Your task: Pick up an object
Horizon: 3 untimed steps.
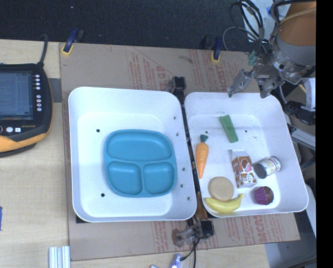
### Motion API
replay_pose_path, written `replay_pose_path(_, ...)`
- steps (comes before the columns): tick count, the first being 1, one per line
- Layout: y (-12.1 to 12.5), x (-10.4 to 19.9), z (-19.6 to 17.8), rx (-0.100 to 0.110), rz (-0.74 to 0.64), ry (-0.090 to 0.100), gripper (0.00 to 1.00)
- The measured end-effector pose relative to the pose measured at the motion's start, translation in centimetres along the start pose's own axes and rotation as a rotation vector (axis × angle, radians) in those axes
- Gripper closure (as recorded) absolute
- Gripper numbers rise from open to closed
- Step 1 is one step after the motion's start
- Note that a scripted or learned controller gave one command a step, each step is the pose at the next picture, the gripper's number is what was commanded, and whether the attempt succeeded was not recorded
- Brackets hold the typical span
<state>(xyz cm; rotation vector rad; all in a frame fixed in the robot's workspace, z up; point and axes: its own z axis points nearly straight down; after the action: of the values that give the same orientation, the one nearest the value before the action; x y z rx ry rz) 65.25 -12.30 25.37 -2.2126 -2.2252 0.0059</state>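
The right bin point(278, 110) holds a green stick point(228, 128), a carrot point(202, 156), a brown and white carton point(243, 170), a small can point(268, 166), a round tan cookie point(221, 187), a banana point(224, 204) and a purple fruit point(262, 195). My gripper point(252, 86) hangs above the far rim of that bin, its two fingers spread apart and nothing between them. The green stick lies a little in front of it and to its left.
The left bin point(82, 149) holds a blue divided plate point(140, 162). A teach pendant point(15, 108) lies left of the bins. Cables point(250, 21) loop behind the arm at the upper right. Clamps point(180, 84) join the bins in the middle.
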Motion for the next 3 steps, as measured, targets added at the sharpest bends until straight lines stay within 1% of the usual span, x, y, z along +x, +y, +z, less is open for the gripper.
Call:
replay_pose_path(1, -1.0, -0.1, 5.7, 0.001, -0.001, -0.002, 0.0)
replay_pose_path(2, -0.5, -1.4, 16.3, 0.001, 0.0, -0.001, 0.0)
replay_pose_path(3, -0.5, -1.5, 15.1, 0.001, -0.001, -0.002, 1.0)
